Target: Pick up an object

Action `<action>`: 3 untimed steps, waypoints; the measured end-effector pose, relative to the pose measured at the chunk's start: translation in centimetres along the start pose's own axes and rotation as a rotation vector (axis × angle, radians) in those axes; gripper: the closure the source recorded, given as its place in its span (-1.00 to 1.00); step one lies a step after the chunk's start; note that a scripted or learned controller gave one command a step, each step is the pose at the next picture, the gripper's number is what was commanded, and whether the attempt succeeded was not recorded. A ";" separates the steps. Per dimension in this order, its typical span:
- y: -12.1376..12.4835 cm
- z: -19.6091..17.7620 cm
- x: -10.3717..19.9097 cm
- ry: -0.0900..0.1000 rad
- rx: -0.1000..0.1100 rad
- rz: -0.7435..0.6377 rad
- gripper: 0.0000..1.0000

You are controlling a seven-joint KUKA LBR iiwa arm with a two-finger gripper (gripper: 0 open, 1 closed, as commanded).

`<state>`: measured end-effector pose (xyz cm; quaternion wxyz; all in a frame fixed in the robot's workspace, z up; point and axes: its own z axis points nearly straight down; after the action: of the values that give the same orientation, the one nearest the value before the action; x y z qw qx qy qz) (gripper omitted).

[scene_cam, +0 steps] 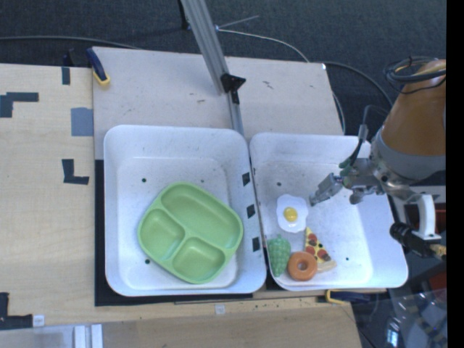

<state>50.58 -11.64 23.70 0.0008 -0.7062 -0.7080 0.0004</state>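
In the right bin (377,267), near its front left corner, lie several toy foods. A fried egg (291,214) sits just left of and below my gripper (321,194). A pizza slice (317,248), an orange donut (301,266) and a green leafy piece (279,253) cluster in front of the egg. My gripper hangs over the middle of the right bin, pointing left and down toward the egg, apart from it. I see nothing held in it.
The left bin (119,151) holds a green divided plate (191,232). A slanted metal pole (210,38) rises behind the bins. A blue and yellow clamp (98,67) sits at the bench's back left.
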 end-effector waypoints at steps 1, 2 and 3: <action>0.0 0.0 0.0 0.000 0.000 0.000 -1.00; -0.6 4.7 0.6 0.000 0.004 0.001 -1.00; -1.3 10.7 -0.1 0.001 0.007 0.003 -1.00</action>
<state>49.25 -11.69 13.03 0.0035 -0.7071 -0.7071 0.0028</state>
